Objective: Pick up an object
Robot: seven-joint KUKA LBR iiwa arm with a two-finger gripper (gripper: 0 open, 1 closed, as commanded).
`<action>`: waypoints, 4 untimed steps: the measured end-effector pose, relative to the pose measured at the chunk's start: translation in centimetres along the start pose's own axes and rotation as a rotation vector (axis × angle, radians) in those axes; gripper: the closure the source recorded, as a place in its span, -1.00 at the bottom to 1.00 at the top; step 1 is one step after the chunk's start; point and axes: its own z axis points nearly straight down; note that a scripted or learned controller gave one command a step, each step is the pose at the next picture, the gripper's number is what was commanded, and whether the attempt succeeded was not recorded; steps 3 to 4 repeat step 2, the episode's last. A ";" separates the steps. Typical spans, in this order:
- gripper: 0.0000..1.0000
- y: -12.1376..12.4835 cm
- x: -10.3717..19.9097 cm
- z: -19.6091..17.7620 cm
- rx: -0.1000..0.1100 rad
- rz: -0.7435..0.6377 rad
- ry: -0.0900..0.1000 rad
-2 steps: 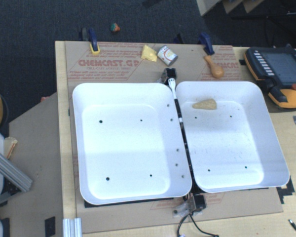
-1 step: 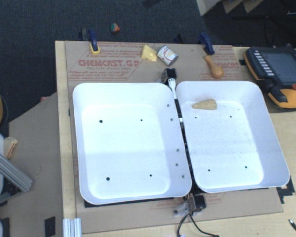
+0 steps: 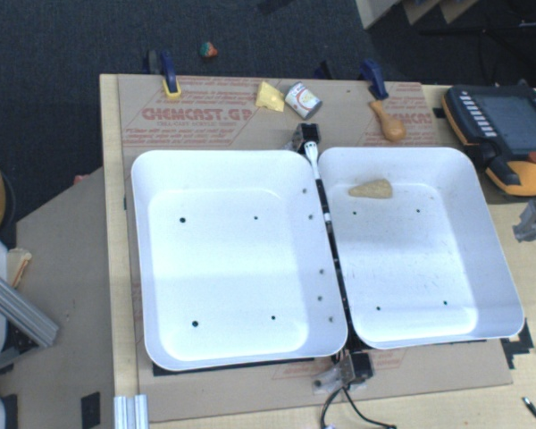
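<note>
Nearest, a black cable (image 3: 344, 399) curls off the bench edge below the seam between the 2 bins, and a ribbed metal rail (image 3: 20, 309) slants in at the lower left. The left bin (image 3: 152, 239) is smooth white plastic, shallow, with rounded corners and 4 dark dots on its floor. The right bin (image 3: 482, 239) is the same shape, its floor lightly speckled with grit; the 2 rims touch along a dark seam with small holes. The one thing inside either bin is a lump (image 3: 371, 189) – tan, flattish, oval, matt – lying on the right bin's floor near the far wall, apart from the rim, with bare floor on its near side and to both sides. How the claw stands cannot be told from this view. A small grey shape (image 3: 529, 220) sits at the right margin beside the right bin; what it is I cannot tell. Both bins rest on a brown board (image 3: 205, 113) printed with red lettering. Past the bins, a black clip (image 3: 308, 136) sits at the far end of the seam, then a yellow wedge (image 3: 270, 96), a small white box (image 3: 302, 100) and a brown knobbed piece (image 3: 389, 125) – all on the board. 2 blue clamps (image 3: 169, 71) grip its far edge. A black-and-orange pendant (image 3: 505, 125) lies far right. Beyond is dark carpet (image 3: 89, 16) with 1 small coloured scrap (image 3: 209, 50).
</note>
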 end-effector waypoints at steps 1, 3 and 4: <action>1.00 0.2 6.1 -9.7 -0.028 -0.009 -0.009; 1.00 -0.1 -0.5 -13.7 -0.024 0.004 -0.013; 1.00 -0.1 -0.5 -13.7 -0.024 0.004 -0.013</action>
